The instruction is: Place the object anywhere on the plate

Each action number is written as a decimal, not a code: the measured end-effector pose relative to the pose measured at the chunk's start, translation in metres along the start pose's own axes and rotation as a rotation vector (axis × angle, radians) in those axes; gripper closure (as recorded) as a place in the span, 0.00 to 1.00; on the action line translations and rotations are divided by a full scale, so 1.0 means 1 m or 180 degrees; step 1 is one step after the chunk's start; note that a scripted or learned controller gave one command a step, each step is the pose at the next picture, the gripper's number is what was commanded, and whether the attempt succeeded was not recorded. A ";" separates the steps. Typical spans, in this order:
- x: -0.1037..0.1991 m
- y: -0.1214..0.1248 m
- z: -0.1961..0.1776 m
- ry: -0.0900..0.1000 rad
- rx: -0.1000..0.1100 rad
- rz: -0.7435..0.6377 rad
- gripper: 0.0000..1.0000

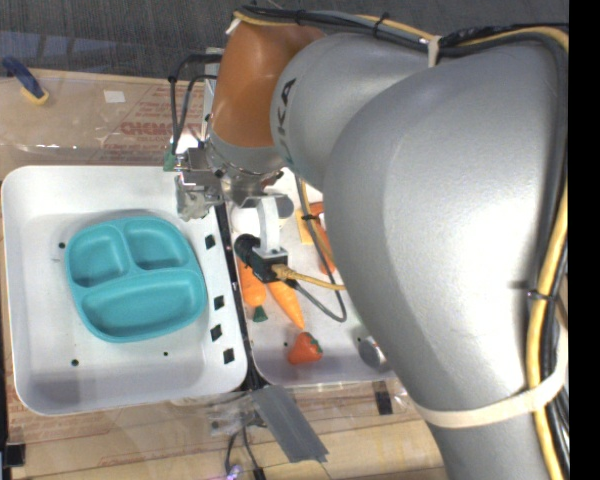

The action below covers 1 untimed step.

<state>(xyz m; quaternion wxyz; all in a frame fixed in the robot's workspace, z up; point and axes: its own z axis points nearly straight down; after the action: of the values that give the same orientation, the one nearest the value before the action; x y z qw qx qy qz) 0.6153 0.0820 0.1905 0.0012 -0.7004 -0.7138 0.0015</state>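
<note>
A teal plate [135, 278] with three compartments lies in the left white bin [25, 268], and nothing rests on it. My gripper [194, 198] hangs over that bin's far right corner, just beyond the plate's upper right rim, close to the divider between the bins. I see nothing held in it. Two orange carrots [280, 300] lie side by side in the right bin [320, 373], near the divider. A red strawberry-like piece [302, 349] sits just in front of them. The arm hides most of the right bin.
Another orange piece [318, 236] shows at the arm's edge in the right bin, and a shiny metal thing [369, 350] lies near its front. The grey arm [430, 218] covers the right half of the bench. A blue clip [25, 80] lies at the far left.
</note>
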 end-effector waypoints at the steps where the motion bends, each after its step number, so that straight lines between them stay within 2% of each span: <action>1: 0.047 -0.138 -0.046 0.0003 -0.0004 0.0276 1.00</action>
<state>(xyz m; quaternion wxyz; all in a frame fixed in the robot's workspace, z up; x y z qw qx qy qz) 0.4768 0.1265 0.2370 0.0011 -0.7307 -0.6827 0.0007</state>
